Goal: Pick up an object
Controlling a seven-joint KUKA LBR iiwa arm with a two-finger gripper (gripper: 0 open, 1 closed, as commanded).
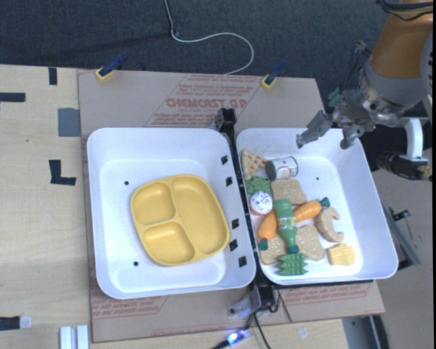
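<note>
Green toy (291,265); hand (325,134) spread above bin (363,195).

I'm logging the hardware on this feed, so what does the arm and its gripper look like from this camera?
The arm is a rounded body with an orange-tan section over a grey wrist segment. Below it sits a cluttered dark grey and silver gripper mount with small green fittings, ending in two thin dark fingers. A white curved bracket or cable guide hangs at its right side.

Grey arm (392,86) with an orange band (403,42), ending in dark metal jaws.
</note>
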